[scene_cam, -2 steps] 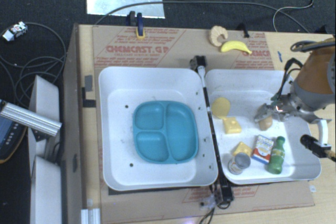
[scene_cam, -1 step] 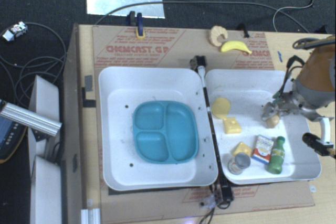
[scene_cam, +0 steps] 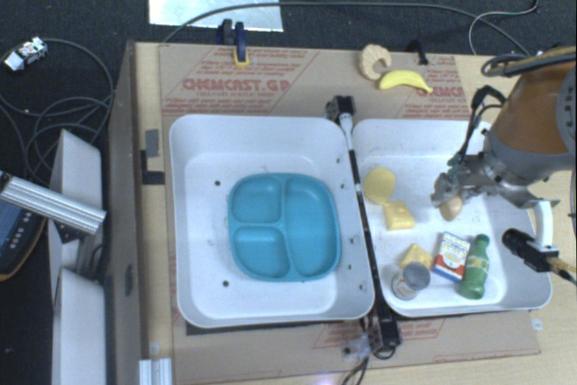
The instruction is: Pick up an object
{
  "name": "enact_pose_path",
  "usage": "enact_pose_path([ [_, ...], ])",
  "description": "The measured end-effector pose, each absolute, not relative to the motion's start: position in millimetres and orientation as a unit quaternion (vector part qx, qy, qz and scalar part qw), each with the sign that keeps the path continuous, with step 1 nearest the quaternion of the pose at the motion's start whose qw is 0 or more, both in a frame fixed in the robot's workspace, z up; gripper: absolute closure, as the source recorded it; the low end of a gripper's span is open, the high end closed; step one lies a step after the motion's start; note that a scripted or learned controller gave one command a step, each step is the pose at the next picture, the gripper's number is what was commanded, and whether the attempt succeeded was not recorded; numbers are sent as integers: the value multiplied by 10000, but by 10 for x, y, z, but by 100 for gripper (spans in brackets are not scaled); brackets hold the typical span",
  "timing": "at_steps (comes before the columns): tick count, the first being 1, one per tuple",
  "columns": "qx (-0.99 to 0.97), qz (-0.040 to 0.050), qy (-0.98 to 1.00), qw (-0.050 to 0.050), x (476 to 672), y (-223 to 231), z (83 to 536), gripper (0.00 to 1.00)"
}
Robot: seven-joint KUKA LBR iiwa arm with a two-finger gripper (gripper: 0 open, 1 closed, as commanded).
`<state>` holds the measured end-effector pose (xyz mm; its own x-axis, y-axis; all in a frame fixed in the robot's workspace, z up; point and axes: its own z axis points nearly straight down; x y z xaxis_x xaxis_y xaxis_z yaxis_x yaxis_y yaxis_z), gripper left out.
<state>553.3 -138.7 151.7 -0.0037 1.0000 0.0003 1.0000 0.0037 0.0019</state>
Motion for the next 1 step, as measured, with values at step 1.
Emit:
enact_pose_path([
  [1,7057,15,7085,12,5630,-622,2330,100],
])
